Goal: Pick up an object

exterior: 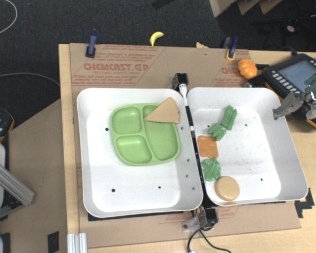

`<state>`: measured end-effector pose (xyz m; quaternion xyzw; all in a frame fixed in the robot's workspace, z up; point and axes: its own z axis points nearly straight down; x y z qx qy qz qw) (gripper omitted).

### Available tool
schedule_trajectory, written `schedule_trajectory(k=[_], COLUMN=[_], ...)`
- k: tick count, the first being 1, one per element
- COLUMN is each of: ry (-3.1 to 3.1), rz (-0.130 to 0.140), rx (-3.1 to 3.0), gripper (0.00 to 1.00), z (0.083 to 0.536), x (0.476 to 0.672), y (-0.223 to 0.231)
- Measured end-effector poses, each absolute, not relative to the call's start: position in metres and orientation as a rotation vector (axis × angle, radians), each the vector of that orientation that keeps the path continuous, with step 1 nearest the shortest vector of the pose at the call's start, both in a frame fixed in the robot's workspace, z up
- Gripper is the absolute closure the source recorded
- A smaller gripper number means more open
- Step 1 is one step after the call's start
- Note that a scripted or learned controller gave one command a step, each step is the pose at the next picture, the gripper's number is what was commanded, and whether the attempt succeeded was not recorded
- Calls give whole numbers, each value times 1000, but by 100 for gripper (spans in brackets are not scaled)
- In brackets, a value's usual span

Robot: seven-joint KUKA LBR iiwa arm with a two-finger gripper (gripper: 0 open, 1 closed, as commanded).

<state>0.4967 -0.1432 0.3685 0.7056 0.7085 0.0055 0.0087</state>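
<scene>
My gripper (294, 104) hangs at the right edge of the right bin (263, 157), over its rim and apart from everything in it. That bin holds a green leafy piece (225, 122) near its back left and an orange-brown square (207, 146) below it. Another green piece (211, 168) and a round tan bun (227, 188) lie at the front left. In the left bin (95, 167) lies a green divided plate (142, 138) with a tan wedge (164, 112) resting on its back right corner.
The bins sit on a cardboard sheet (121, 67) held by blue clamps (91, 44). A small orange fruit (247, 68) and a yellow banana (156, 37) lie behind the bins. A dark control pendant (295, 74) rests at the back right, close to the gripper.
</scene>
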Motion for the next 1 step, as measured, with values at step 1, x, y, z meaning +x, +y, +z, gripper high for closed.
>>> schedule_trajectory(k=[1], ry=[2223], rz=[-1], rx=[2223], gripper=[0], z=[78], x=[507], y=[-107])
